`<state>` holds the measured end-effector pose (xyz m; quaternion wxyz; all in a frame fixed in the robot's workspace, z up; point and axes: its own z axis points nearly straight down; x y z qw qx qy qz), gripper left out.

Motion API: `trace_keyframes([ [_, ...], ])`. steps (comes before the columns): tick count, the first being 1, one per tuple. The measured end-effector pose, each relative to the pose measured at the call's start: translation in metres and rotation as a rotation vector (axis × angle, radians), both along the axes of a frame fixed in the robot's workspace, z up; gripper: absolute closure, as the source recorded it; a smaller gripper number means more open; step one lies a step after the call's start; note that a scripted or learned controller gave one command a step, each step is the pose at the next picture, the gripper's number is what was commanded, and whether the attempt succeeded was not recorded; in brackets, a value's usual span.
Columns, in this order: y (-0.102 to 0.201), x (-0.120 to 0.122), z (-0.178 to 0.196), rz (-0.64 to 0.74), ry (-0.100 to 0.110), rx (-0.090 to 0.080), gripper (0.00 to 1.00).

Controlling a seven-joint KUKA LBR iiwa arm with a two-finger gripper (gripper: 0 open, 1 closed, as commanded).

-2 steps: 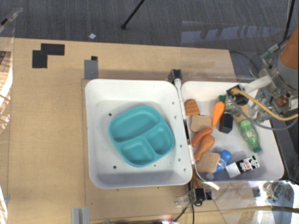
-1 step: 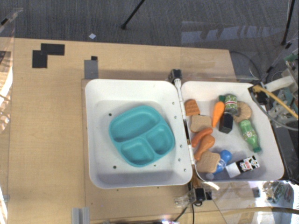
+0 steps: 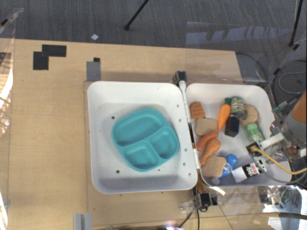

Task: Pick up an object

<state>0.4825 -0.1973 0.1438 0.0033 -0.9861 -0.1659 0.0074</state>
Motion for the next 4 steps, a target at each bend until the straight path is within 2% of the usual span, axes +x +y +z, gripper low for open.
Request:
trace_keyframes([
  [1, 0.030, 0.051, -0.016, 0.179, -0.015, 0.000, 1.00],
  [2, 0.034, 0.006, 0.057, -0.122, -0.018, -0.003, 1.00],
  [3, 0.058, 0.175, -0.040, 0.099, -0.010, 0.001, 1.00],
  [4, 0.099, 0.122, 0.027, -0.023, -0.018, 0.001, 1.00],
])
